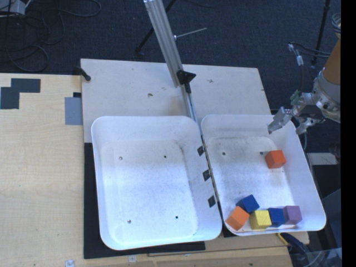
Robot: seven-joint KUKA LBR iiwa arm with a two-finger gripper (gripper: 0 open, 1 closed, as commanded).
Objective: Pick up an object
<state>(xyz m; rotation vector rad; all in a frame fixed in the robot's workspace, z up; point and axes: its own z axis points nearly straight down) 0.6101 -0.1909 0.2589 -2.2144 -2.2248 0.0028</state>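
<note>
Six blocks lie in the right bin [311, 188]: an orange block [275, 159] near its far right wall, five others [265, 212] clustered at its near edge. Most of the arm [334, 88] is cut off at right. Its end effector [293, 117] hovers over the bin's far right corner, fingers apart, holding nothing. Beside it sits the left bin [146, 182] on the pale surface [128, 90].

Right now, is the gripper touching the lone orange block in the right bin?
Apart. The camera view shows the gripper at the right bin's upper right rim, with bare white floor between it and the orange block.
</note>
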